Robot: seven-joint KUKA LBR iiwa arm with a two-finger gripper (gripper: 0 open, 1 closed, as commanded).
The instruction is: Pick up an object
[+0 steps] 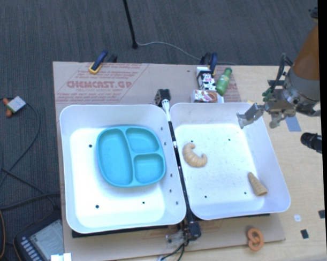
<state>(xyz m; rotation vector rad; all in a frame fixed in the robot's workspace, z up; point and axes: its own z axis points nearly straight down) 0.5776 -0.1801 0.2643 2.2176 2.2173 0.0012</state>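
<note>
**Two small pastries, nothing yet in hand**

We see our gripper (257, 112) at the upper right of the frame, over the right bin's (271, 150) top edge; whether it is released or clenched we cannot tell. The croissant (194, 155) lies centre-left in that bin, the cone-shaped piece (257, 184) well apart at lower right. Both look light, probably rigid toy food, perhaps slippery. We would pinch the croissant across its thick middle. The blue divided plate (131, 156) sits in the left bin (80, 210).
</note>
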